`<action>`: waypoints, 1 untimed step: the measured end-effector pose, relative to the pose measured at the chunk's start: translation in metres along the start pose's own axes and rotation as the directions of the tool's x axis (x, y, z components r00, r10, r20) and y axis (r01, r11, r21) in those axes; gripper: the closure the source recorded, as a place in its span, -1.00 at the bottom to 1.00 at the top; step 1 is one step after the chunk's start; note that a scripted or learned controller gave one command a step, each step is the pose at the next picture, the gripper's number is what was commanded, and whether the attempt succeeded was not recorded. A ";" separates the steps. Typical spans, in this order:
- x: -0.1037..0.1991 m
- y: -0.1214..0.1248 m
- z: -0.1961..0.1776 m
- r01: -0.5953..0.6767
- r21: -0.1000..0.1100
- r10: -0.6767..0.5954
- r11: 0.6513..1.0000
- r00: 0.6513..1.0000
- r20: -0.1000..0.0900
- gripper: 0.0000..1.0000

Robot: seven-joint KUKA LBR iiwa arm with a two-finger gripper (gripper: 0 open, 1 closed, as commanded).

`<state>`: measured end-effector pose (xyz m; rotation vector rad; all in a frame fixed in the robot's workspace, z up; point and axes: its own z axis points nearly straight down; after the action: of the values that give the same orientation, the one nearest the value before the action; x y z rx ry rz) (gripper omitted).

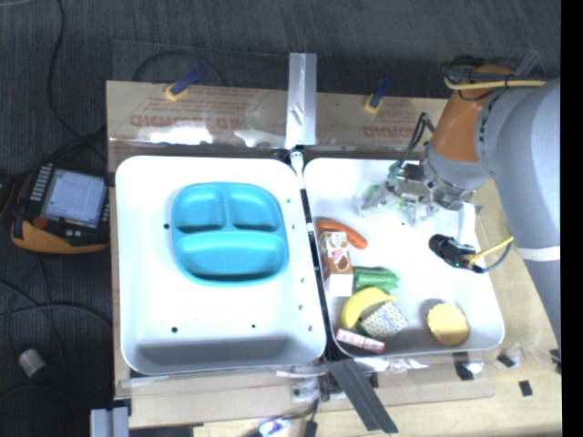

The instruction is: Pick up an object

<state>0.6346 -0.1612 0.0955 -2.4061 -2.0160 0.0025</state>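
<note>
Seemingly, carrot (342, 233) long axis runs upper-left to lower-right; claw (401, 197) state unclear, cannot tell.

I have one fixed camera above the bench (123, 94), looking down at a slant, so the far edge sits toward 12 o'clock and the near edge toward 6. It stands far enough off to take in both white bins whole: the left bin (137, 271) around 9 o'clock of centre, the right bin (483, 289) around 3. A margin of dark floor (55, 44) shows at 12 and 9 o'clock. The arm (528, 153) comes into frame from 3 o'clock, cut off by the right edge.
</note>
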 end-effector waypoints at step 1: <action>-0.060 -0.076 -0.035 -0.226 0.003 0.226 0.974 0.974 -0.002 -1.00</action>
<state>0.5493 -0.2075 0.1303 -2.6169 -1.7268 0.0032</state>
